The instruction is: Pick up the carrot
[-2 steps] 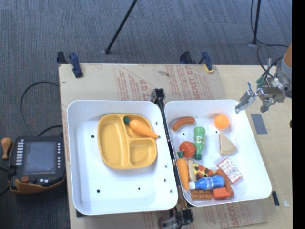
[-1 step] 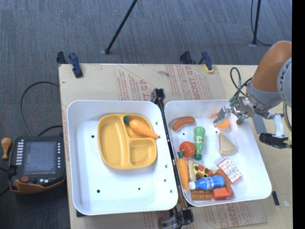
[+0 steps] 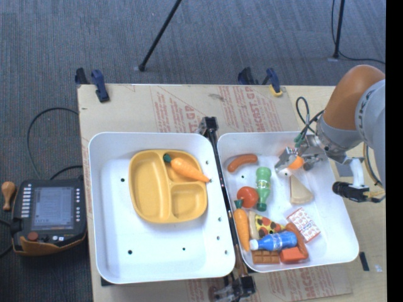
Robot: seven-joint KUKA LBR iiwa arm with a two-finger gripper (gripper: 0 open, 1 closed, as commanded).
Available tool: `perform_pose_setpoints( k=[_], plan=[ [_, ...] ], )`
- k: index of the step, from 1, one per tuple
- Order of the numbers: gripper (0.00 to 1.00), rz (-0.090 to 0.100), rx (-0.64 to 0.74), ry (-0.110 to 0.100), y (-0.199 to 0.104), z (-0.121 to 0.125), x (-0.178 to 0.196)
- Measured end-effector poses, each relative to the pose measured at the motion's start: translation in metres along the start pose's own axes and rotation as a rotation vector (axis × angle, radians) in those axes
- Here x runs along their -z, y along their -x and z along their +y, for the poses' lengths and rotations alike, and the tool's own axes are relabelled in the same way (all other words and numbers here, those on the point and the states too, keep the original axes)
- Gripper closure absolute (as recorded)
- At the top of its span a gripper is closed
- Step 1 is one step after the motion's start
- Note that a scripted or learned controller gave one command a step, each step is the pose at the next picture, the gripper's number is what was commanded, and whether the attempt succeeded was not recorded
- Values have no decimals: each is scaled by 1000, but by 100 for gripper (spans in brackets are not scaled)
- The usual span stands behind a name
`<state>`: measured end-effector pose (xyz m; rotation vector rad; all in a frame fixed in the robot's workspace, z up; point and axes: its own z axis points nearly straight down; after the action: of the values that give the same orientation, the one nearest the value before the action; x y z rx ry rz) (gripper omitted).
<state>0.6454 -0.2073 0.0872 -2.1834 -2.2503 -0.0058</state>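
Gripper: I see the gripper (image 3: 293, 161) low over the upper part of the right bin, at the right of the frame; a small orange and white piece (image 3: 294, 164) sits at its tip, but I cannot tell if anything is gripped.
Arm: the grey arm (image 3: 352, 121) comes in from the right edge, its orange band at the upper right, with black cables looping beside the wrist.
Carrot: the carrot (image 3: 187, 168) lies in the yellow plate (image 3: 148, 190) in the left bin, across the divider at the plate's upper right, green end toward the upper left, tip pointing lower right. It is well apart from the gripper.
Left bin: I see the white left bin (image 3: 113, 244) holding the plate.
Right bin: the right bin (image 3: 340, 231) touches the left one along the middle of the frame.
Second carrot: another carrot-like piece (image 3: 242, 228) lies along the right bin's left wall, lower down.
Sausage: a reddish sausage (image 3: 242, 162) lies near the top left of the right bin.
Green bottle: a green bottle (image 3: 262, 187) lies below the sausage, beside a tomato (image 3: 248, 196).
Wedge: a pale wedge (image 3: 300, 190) lies just below the gripper.
Blue bottle: a blue bottle (image 3: 274, 241) lies among the pile at the bin's lower part.
Pendant: a control pendant (image 3: 49, 216) rests at the left of the frame.
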Motion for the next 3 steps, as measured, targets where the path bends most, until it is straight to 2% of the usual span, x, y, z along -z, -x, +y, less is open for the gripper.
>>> perform_pose_setpoints(
  k=[1, 2, 3],
  plan=[
    [100, -3, 3, -3, 1, 0, 10],
    [100, -6, 332, 0, 4, -1, 1],
    [100, -5, 286, 0, -50, 0, 0]
  ],
)
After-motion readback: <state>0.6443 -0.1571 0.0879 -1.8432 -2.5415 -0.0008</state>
